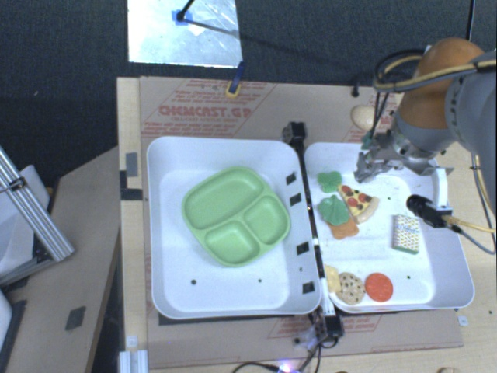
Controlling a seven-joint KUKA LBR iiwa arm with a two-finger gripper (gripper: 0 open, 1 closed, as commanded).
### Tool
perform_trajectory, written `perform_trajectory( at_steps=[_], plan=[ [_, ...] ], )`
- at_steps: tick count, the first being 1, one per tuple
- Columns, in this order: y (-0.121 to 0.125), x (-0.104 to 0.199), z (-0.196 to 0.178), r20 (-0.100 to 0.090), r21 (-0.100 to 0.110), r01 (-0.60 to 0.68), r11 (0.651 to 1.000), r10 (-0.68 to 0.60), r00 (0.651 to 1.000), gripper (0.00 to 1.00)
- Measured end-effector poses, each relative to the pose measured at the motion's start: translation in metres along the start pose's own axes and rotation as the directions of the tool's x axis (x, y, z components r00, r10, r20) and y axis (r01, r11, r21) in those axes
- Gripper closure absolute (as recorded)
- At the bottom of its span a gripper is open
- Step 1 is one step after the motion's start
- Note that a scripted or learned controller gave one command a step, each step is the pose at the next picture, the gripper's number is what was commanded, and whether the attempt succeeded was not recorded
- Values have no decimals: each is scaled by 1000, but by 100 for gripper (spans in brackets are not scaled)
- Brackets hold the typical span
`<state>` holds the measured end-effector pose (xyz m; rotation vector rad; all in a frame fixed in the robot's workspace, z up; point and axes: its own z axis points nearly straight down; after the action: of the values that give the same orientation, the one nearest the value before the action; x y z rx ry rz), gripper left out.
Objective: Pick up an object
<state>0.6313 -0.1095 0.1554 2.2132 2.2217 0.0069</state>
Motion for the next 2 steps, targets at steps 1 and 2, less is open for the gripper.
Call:
perform_trajectory(
  at_steps=[1, 2],
  plan=[
    [3, 0, -66, 1, -3, 1, 1000, -1, 1000, 100],
    [4, 0, -70, -1, 4, 1, 1000, -1, 1000, 100]
  ],
)
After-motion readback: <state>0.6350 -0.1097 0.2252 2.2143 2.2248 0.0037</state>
